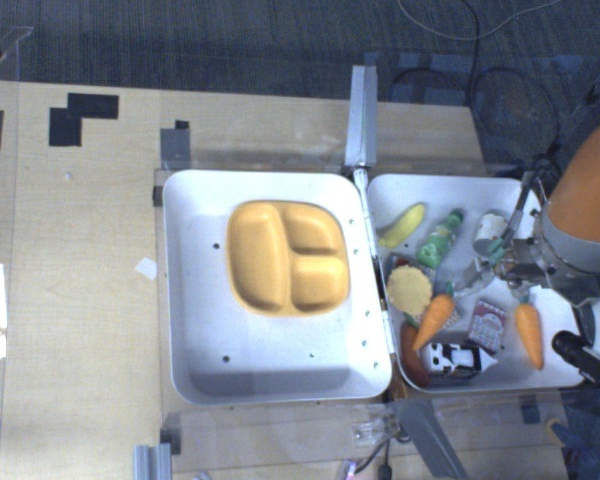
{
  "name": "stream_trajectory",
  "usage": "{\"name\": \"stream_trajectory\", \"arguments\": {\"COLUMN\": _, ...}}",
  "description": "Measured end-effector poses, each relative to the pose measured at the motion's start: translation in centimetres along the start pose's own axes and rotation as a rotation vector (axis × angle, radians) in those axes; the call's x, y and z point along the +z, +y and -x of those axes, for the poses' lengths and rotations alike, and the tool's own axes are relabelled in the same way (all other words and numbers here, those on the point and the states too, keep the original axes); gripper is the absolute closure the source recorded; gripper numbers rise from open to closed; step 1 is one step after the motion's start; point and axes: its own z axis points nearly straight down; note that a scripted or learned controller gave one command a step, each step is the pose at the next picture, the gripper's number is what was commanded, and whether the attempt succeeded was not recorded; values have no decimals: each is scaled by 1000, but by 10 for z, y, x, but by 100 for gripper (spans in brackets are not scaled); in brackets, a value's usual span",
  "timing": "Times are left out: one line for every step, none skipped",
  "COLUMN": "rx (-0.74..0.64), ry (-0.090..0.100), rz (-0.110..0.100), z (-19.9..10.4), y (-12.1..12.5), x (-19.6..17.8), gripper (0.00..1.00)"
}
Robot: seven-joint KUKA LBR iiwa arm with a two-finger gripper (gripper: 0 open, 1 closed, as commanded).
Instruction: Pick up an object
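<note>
Two shallow white bins sit side by side: the left bin (195, 298) holds a yellow three-compartment plastic tray (285, 256), and the right bin (435, 185) holds a banana (404, 225), a green bottle (439, 238), two orange carrots (433, 318) and a pink-labelled packet (486, 326) whose writing is too small to read. The gripper (502, 258) hangs low over the right bin, between the green bottle and the right-hand carrot (529, 335), just above the packet; how far its claw is open cannot be told, and nothing is seen in its hold.

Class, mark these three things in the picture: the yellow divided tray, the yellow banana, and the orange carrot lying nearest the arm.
yellow divided tray (285, 256), camera view, on the ridge between its compartments.
yellow banana (403, 225), camera view, middle of its curved body.
orange carrot nearest the arm (529, 335), camera view, middle of its length.
</note>
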Motion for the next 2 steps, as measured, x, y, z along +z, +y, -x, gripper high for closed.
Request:
{"name": "stream_trajectory", "arguments": {"rx": 0, "ry": 0, "rz": 0, "z": 0, "y": 0, "x": 0, "gripper": 0}}
{"name": "stream_trajectory", "arguments": {"rx": -210, "ry": 0, "rz": 1, "z": 23, "y": -6, "x": 41, "gripper": 0}}
